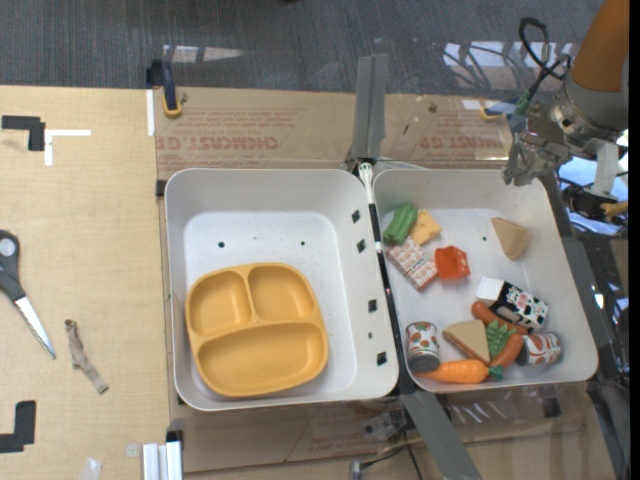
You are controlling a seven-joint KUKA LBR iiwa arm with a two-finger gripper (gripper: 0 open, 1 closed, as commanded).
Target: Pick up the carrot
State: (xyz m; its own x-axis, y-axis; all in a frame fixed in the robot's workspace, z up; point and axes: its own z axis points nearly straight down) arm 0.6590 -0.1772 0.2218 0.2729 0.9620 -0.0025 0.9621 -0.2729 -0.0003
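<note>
The carrot (458, 372) is orange with a green stub at its right end. It lies flat along the front wall of the right bin (570, 268), between a small can (423, 341) and a red-orange sausage-like toy (506, 351). My gripper (522, 165) hangs over the bin's back right corner, far from the carrot and above the rim. Nothing shows in its grasp.
The right bin also holds a green vegetable (400, 222), a yellow cheese piece (427, 228), a red pepper (452, 263), a pink packet (412, 264), a tan wedge (511, 237) and a cow-patterned carton (520, 306). A yellow divided plate (258, 326) sits in the left bin (200, 208).
</note>
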